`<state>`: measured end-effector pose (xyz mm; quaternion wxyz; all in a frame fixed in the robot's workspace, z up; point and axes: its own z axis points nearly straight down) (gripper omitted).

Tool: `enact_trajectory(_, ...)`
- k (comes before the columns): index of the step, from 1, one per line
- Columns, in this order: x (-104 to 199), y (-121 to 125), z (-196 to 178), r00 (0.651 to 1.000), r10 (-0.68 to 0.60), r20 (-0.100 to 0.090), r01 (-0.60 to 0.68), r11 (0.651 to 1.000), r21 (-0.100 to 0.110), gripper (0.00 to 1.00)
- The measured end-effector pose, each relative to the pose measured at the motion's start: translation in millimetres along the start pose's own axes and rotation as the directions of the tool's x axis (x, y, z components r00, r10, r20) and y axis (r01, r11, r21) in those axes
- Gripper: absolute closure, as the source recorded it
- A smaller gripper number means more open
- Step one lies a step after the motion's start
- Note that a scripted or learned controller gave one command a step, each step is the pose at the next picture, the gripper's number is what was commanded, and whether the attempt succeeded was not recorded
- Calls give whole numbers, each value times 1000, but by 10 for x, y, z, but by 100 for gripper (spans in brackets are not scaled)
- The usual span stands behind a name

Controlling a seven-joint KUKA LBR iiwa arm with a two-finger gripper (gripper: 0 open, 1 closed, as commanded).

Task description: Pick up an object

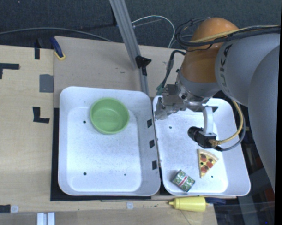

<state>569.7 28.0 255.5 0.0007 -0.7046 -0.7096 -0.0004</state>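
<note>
Yellow bottle [189,203] lying on desk edge | pizza slice [206,163], green can [183,180] awaiting pickup | gripper [165,107] hovering, I'm unable to judge its state

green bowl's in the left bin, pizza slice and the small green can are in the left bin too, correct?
Not quite. The green bowl is in the left bin, but the camera view shows the pizza slice and the small green can lying in the right bin.
</note>
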Motion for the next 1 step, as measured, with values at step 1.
enact_trajectory(1, 488, 310, 11, 1000, 1, 1, -1, 1000, -1, 100)
